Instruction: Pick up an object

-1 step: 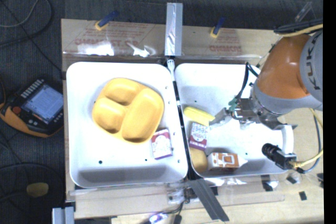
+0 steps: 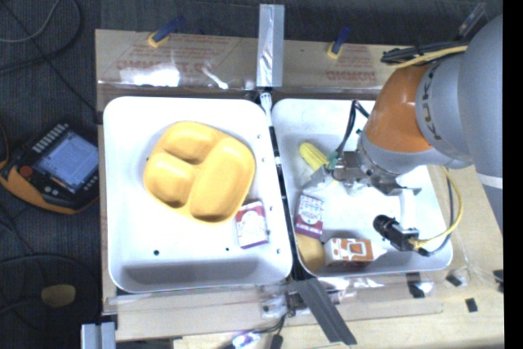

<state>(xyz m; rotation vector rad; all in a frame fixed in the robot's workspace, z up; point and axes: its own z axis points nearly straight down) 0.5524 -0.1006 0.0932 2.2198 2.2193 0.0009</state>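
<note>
I see my gripper (image 2: 353,176) low in the right bin (image 2: 441,257), its state impossible to tell, with a yellow corn-like object (image 2: 311,155) at its 10 o'clock and 2 small cartons (image 2: 310,212) toward 7 o'clock.

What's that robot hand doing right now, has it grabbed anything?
Hand: low in the right bin, beside the yellow object; whether it is open, shut or holding something cannot be told from here.
</note>
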